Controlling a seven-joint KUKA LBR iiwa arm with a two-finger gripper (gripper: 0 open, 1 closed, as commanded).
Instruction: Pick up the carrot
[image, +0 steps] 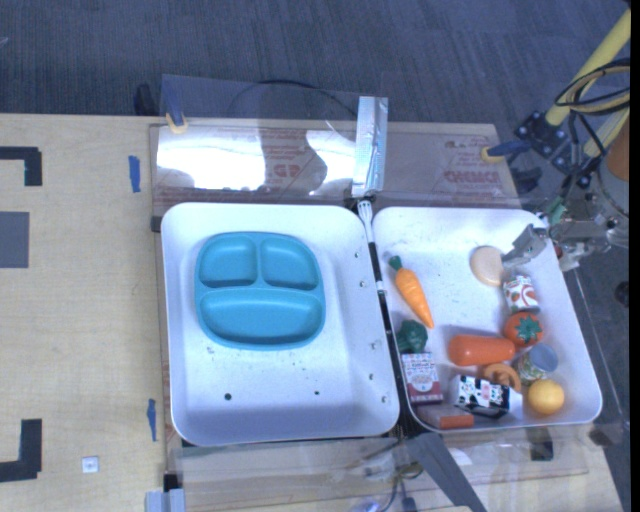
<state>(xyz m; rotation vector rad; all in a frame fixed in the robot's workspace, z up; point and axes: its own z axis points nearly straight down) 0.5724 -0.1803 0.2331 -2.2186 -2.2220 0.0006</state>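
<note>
The carrot (412, 293), orange with a small green top, lies at a slant in the right bin (440, 235), close to its left wall. My gripper (545, 250) hangs over the bin's upper right corner, well to the right of the carrot and apart from it. Its two fingers stand open with nothing between them. The left fingertip (521, 245) is just above a beige egg-shaped thing (486, 265).
The right bin also holds a small can (520, 295), a tomato (522, 328), an orange pepper (480, 349), a green piece (412, 334), two small cartons (421, 377) and a lemon (545, 397). The left bin (190, 400) bears a blue divided plate (260, 288).
</note>
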